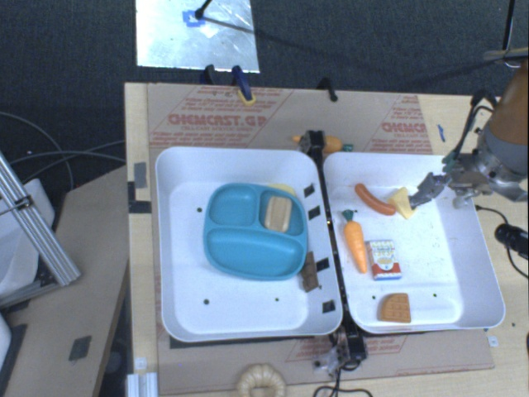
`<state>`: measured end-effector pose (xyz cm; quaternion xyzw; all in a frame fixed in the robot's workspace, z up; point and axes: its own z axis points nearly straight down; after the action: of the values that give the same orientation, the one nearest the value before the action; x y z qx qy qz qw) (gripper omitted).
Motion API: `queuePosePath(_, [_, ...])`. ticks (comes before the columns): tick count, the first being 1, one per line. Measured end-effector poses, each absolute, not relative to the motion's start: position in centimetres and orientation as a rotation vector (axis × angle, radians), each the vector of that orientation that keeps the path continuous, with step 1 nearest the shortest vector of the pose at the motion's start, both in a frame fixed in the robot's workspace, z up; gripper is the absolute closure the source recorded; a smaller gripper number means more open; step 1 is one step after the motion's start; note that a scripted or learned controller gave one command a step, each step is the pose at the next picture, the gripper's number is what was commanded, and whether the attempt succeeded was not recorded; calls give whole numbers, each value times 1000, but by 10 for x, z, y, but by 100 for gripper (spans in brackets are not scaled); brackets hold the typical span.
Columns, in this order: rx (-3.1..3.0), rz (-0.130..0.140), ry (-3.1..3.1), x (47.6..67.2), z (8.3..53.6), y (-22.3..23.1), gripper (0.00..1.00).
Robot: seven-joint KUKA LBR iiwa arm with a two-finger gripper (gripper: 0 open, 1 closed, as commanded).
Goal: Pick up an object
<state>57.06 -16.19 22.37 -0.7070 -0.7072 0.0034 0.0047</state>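
Right, my tool (426,190) sits in the right bin (475,255), tip touching the cheese wedge (402,203) just left of it; whether it pinches it, I cannot tell; the sausage (375,199) lies beyond, slanting down-right.

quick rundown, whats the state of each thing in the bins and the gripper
blue divided plate: flat in left bin, bread slice in its upper right compartment
sausage: lying loose, right bin
cheese wedge: at the gripper tip, grasp unclear
carrot: lying flat
fries box: lying flat
waffle: lying flat
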Motion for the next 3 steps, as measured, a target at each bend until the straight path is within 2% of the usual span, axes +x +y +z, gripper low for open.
queuePosePath(1, [-2219, -1, -2226, 573, 231, -161, 0])
queuePosePath(3, [-2221, -1, -2224, 578, 119, -166, 0])
